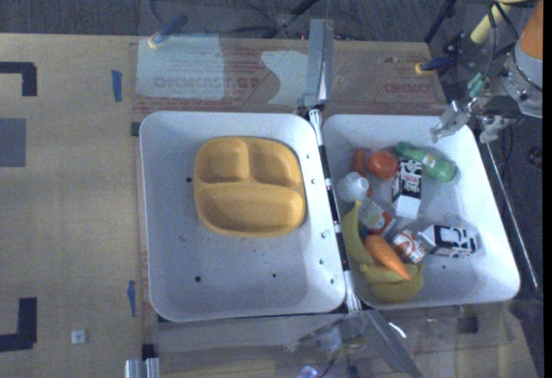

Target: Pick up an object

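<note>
Bench (69, 195) of pale wood carrying two shallow white bins side by side, seen from above at a slant. Left bin (172, 273) holds a yellow divided plate (250, 185) lying toward its far edge. Right bin (492, 255) holds a cluster of objects: a green bottle (429, 162) and a red tomato (382, 164) near the far edge, a small black-and-white carton (409, 180) just beside them, a white cup (352, 187) against the left wall, a second carton (452, 239) toward the right wall, and a banana (379, 268) with a carrot (385, 255) lying across it at the near edge. Tool (470, 116) hangs over the far right corner of the right bin, its fingers apart, nothing between them.
</note>
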You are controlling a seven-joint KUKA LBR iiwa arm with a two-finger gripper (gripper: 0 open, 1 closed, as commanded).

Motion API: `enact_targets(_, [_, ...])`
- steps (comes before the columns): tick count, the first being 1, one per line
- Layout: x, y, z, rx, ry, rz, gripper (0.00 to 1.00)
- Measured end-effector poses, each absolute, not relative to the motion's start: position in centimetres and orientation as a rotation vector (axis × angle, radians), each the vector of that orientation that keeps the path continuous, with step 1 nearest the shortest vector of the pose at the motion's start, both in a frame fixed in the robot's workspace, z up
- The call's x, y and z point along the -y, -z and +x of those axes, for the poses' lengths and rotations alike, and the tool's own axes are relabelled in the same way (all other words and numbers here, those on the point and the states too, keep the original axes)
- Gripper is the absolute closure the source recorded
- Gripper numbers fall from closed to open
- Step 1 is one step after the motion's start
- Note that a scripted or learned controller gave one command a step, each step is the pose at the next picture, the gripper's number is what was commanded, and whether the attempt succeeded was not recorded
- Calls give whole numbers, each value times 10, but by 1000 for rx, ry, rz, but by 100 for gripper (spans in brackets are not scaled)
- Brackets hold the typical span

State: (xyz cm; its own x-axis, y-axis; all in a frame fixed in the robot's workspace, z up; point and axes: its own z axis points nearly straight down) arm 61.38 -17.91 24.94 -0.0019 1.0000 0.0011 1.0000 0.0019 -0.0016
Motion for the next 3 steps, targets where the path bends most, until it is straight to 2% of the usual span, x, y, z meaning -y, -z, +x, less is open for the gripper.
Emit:
enact_targets(1, [148, -130, 608, 2211, -3, -2228, 0])
enact_targets(2, [155, -86, 623, 2258, 1, -2183, 0])
enact_targets(3, [154, -97, 624, 2260, 5, -2186, 100])
